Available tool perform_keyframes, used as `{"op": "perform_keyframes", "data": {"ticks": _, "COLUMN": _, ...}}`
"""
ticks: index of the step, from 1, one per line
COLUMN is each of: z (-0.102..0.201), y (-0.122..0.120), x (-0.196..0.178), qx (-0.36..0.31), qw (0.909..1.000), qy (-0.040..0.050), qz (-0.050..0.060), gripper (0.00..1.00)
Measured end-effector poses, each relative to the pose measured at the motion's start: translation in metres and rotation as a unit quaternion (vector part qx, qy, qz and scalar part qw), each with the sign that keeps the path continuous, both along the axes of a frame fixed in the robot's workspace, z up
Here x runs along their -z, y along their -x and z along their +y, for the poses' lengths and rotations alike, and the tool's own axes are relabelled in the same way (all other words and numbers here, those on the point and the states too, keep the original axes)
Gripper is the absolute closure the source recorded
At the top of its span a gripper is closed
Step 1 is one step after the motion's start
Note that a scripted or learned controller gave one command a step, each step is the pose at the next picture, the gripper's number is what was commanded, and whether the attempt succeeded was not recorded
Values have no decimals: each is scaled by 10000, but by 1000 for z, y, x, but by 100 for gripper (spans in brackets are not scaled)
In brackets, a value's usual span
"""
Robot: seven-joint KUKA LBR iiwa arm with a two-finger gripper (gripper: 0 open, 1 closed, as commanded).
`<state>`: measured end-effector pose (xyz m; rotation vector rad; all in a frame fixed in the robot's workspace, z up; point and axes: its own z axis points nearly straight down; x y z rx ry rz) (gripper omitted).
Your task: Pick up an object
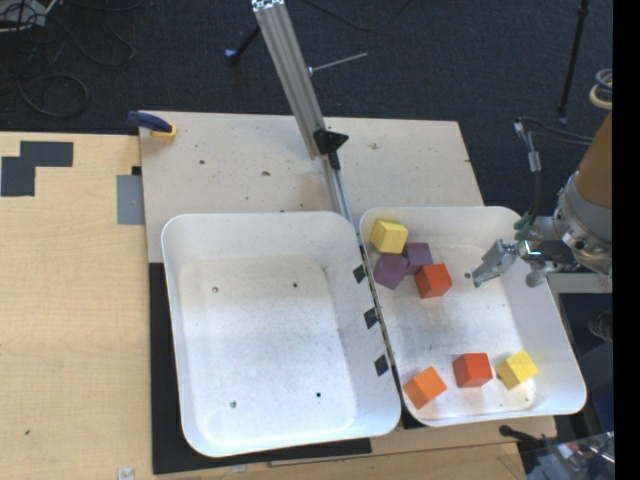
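Note:
The right bin (pixel 556 320) holds several cubes. At its far left lie a yellow cube (pixel 389 236), two purple cubes (pixel 391 269) (pixel 418 255) and a red-orange cube (pixel 433 281), packed close together. Along the near edge sit an orange cube (pixel 426 385), a red cube (pixel 472 370) and a second yellow cube (pixel 517 370). My gripper (pixel 512 267) hangs over the bin's far right part, right of the red-orange cube. Its fingers are spread open with nothing between them.
The left bin (pixel 172 240) adjoins the right one, with black clips along the shared rim. A slanted aluminium bar (pixel 298 86) rises behind the bins. A blue and yellow clamp (pixel 152 123) lies at the bench's far left corner.

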<state>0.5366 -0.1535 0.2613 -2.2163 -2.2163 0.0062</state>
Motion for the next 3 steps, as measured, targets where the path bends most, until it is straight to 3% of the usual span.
{"op": "perform_keyframes", "data": {"ticks": 1, "z": -1, "y": -1, "x": -2, "qx": 9, "qw": 10000, "qy": 6, "qz": -26, "gripper": 0}}
{"op": "perform_keyframes", "data": {"ticks": 3, "z": -10, "y": 8, "x": 96, "qx": 5, "qw": 10000, "qy": 0, "qz": 1, "gripper": 0}}
